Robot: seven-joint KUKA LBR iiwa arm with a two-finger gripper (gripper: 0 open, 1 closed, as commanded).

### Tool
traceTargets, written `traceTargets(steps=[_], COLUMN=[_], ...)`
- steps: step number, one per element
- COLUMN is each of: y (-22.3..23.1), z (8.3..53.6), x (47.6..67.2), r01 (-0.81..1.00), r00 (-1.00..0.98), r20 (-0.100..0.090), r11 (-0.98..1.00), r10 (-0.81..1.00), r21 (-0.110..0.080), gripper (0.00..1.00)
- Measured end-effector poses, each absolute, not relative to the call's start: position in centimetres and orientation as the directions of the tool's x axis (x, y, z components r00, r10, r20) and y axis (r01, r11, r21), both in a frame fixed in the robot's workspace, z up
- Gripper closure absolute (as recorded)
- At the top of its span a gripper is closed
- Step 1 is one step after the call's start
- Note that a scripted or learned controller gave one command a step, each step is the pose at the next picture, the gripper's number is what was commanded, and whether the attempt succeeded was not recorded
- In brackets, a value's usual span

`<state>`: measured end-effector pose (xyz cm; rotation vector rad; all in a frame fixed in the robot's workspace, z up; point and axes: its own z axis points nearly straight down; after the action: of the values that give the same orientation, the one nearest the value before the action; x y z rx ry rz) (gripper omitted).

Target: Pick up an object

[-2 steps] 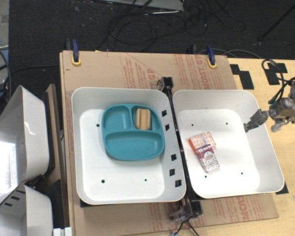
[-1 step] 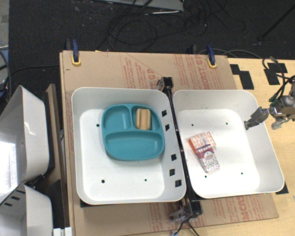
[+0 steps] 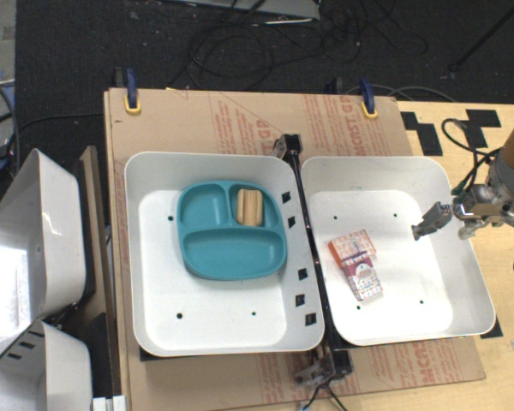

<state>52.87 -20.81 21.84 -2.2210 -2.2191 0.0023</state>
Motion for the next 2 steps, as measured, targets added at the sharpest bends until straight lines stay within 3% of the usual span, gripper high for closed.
traceTargets(steps=[1,2], y=[-21.3,-21.6], z=[16.0,11.5], x=[53.6,53.0], r01=[1.000,1.000], r00=[0.002,0.002], r20=[0.001,0.001], r11=[-0.002,-0.002], r10=[1.000,1.000], r21=[-0.004,-0.004], gripper=[0.00,0.00])
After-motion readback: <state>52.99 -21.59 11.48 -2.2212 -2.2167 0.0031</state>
